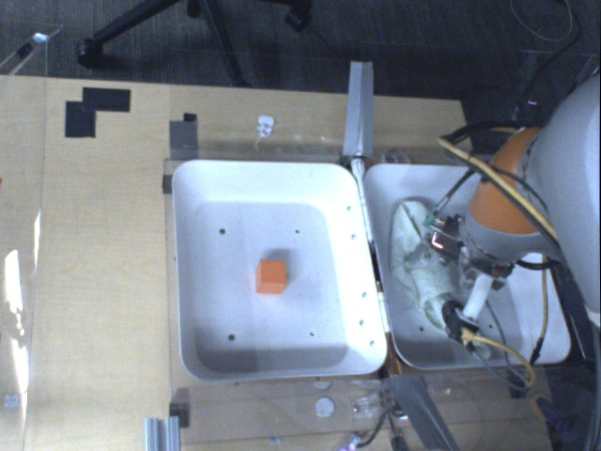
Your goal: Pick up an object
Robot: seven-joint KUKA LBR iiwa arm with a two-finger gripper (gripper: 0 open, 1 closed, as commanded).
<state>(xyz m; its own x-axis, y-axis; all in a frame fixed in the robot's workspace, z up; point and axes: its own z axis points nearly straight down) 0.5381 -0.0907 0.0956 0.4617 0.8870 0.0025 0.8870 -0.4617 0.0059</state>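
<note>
Pale wooden surface [94, 280], two shallow white plastic bins side by side, grey arm with orange band [502, 205] over the right bin [554, 346], jaws [441, 261] low above crumpled pale material, state cannot tell, small orange cube [271, 276] well left of the jaws, mid left bin [207, 205]

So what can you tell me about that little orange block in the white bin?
The orange block is a small cube with flat faces and crisp edges, plain orange all over; its material is hard to tell. It sits flat on the floor of the left white bin, near the middle, turned slightly askew to the bin's walls. Nothing touches it but the bin floor.
</note>
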